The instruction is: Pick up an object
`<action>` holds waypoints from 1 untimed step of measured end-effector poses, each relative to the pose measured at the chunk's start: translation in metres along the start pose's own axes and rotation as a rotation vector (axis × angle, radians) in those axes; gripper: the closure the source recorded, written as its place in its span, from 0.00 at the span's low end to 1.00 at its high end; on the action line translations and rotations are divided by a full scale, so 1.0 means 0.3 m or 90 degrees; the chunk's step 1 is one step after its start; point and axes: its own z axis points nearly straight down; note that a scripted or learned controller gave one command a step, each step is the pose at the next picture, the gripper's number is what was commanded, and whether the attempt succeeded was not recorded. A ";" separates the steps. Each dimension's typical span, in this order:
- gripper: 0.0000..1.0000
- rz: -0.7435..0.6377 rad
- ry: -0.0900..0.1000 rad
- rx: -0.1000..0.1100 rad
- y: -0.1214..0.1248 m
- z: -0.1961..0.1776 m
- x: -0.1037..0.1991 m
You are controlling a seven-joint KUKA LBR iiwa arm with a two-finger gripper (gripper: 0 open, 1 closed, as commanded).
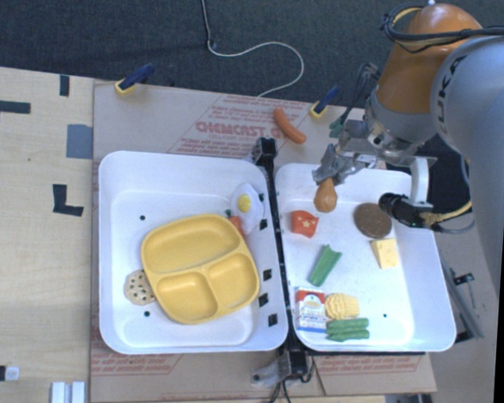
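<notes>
- Left bin [112, 230]: yellow divided plate [200, 266], cookie [138, 288] at its left edge, fried-egg toy [245, 204] near the divider.
- Right bin [429, 316]: brown pear-shaped toy [325, 195], red piece [303, 223], green pod [324, 265], brown disc [373, 220], cheese cube [386, 253], corn [341, 306], green beans [347, 329], small carton [311, 310].
- Gripper [333, 172] directly above the pear toy, seemingly touching its top; opening and grasp: cannot tell.
- Arm reaches in from the right, wrist over the right bin's far edge.

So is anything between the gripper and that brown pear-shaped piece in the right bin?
Nothing visible. The gripper sits directly above the pear, at its top end. The nearest neighbours, the red piece and the brown disc, lie apart from it to either side.
</notes>
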 end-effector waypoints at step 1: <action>1.00 0.001 0.000 0.001 -0.059 -0.006 0.155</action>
